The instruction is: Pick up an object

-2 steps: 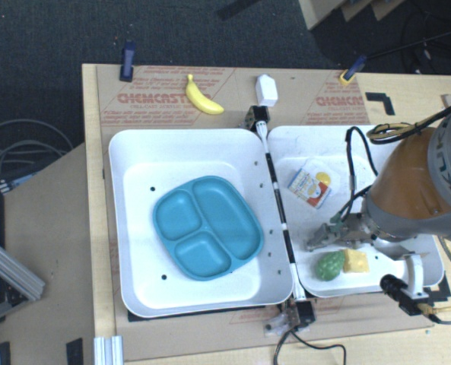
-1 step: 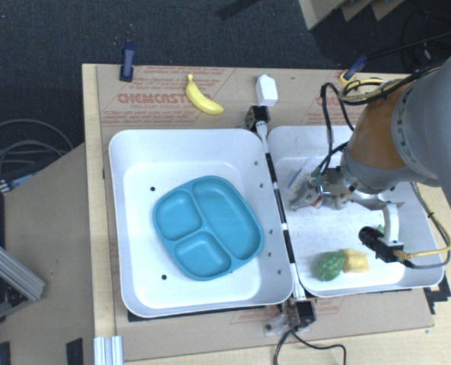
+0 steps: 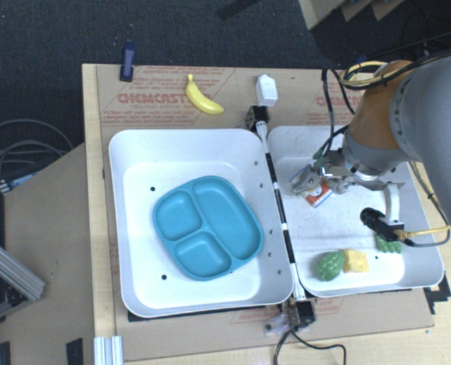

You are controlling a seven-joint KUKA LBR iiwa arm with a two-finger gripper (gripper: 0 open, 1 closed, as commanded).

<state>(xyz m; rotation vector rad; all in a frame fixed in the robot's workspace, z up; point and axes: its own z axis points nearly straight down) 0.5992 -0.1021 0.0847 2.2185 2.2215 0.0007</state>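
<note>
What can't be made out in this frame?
1. Red-and-white item, camera view: partly under the gripper and too small to identify; contact unclear.
2. Dark green item, camera view: partly hidden by the robot.
3. Right bin, camera view: far corner covered by the arm.

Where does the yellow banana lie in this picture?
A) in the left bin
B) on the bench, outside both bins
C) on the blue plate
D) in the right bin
B: the banana lies on the bench beyond the far rim of the left bin, inside neither bin.
</note>
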